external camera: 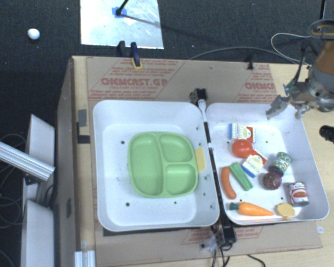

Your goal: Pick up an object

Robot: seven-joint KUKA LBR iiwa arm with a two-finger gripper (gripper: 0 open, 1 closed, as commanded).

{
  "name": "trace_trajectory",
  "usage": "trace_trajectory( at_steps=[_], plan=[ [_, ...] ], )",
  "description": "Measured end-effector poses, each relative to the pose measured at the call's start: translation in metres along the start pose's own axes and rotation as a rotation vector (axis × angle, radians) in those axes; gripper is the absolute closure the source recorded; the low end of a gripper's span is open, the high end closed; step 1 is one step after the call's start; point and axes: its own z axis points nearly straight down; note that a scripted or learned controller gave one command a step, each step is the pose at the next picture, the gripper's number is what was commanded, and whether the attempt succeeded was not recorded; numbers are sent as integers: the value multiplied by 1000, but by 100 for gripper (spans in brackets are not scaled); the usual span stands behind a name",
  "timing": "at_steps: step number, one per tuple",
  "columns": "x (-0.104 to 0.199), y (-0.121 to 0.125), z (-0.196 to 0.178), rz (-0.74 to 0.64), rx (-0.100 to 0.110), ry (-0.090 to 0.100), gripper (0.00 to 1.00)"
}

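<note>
While the toy food lies scattered in the right bin (312, 149), nearest the camera sit a carrot (254, 208) and a pale yellow round piece (285, 209) along the front wall, with a small red-and-white can (298, 193) just beside them. Behind these come an orange sausage shape (227, 182), a green stick (240, 176), a dark purple ball (271, 180) and a green-labelled can (281, 162). A white carton (254, 163) touches a glossy red tomato (242, 148), and a boxy blue-and-white packet (241, 131) lies farthest back. The left bin (108, 149) bears a smooth green divided tray (161, 164). The gripper (289, 106) hangs over the right bin's far right corner, well apart from every item, fingers spread open with nothing between them.
</note>
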Motion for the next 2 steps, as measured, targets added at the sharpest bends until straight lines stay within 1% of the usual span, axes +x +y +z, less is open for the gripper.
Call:
trace_trajectory(
  at_steps=[1, 2],
  plan=[
    [32, 10, 101, -2, -7, -1, 0],
    [83, 22, 100, -2, -9, 1, 0]
  ],
)
